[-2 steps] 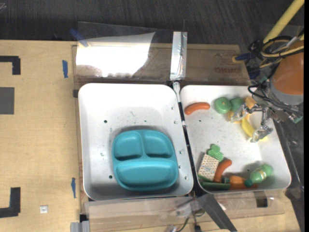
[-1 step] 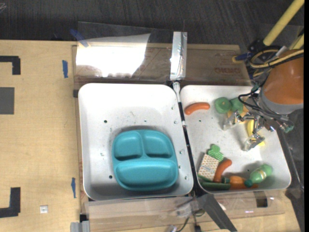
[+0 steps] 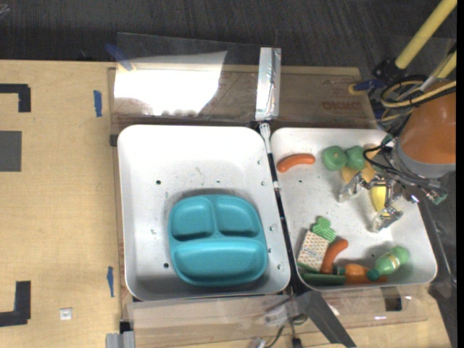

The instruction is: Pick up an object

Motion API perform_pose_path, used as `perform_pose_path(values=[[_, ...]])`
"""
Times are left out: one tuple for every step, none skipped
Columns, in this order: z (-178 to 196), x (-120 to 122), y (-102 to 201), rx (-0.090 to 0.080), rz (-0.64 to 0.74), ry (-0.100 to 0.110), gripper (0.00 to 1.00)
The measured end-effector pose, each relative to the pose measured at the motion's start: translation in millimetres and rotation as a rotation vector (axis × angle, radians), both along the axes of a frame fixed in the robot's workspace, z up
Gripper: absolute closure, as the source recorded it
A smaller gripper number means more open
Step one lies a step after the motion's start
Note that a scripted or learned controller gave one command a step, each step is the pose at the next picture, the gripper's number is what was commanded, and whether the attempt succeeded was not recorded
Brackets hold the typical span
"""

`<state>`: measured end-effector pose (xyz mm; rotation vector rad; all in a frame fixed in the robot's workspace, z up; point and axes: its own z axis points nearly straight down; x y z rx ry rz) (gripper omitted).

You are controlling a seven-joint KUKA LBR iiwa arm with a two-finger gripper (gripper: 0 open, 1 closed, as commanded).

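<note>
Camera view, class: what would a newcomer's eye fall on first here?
The teal tray in the left bin stands out most. Next, the arm's orange band at the right, with the gripper low over the right bin. Small toy foods lie there: an orange sausage near the top and a cluster along the near edge.

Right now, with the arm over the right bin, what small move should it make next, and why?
Probably a short, straight lift to test the grasp. The gripper sits low in the right bin with a yellow item between its metal fingers, beside the green pieces. The orange sausage and the cluster of toys near the front wall lie apart, so rising should disturb nothing.
</note>
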<state>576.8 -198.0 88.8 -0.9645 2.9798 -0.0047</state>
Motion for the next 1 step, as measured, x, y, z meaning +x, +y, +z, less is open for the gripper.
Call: perform_pose_path(values=[[0.2, 33.7, 42.5, 0.001, 0.084, -0.001, 0.0]])
